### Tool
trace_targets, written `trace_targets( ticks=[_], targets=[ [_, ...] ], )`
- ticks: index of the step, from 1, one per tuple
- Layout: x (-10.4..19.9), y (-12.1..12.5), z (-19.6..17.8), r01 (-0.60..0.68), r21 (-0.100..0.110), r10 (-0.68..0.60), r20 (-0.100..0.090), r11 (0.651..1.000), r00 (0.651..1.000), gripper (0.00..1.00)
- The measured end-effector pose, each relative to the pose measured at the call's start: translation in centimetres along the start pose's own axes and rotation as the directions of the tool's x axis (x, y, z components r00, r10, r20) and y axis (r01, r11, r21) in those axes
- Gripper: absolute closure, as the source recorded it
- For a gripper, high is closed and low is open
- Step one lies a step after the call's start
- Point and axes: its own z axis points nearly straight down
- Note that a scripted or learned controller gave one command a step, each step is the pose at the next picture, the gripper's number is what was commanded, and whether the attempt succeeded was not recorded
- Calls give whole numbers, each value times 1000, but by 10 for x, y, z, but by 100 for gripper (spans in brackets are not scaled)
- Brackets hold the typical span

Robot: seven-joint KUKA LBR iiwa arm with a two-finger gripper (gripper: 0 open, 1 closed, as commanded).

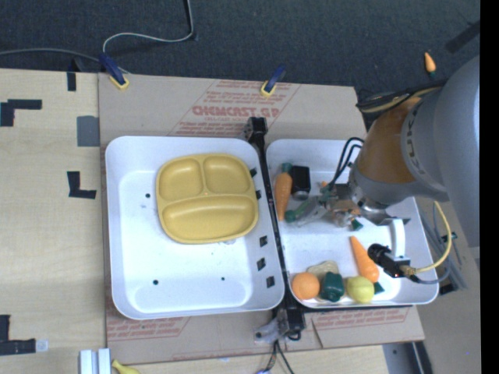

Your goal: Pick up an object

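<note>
The right bin point(413, 244) holds toy food. One orange carrot point(281, 192) lies along its left wall, beside a small black block point(299, 180). A second carrot point(362, 259) lies near the right side. An orange ball point(306, 285), a dark green piece point(331, 287) and a yellow lemon point(359, 289) sit in a row at the front wall. My gripper point(310, 209) is low in the middle of this bin, just right of the first carrot, pointing left. Nothing visibly sits in it.
The left bin point(125, 232) holds a yellow divided plate point(207, 196) in its back half. The grey arm with its orange band point(386, 150) covers the right bin's back right corner. A black clamp point(256, 128) sits where the two bins meet at the back.
</note>
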Motion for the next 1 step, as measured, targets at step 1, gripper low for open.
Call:
trace_targets(
  ticks=[1],
  targets=[
    [13, 62, 10, 0, 1, 0, -1, 1000, 1000, 0]
  ],
)
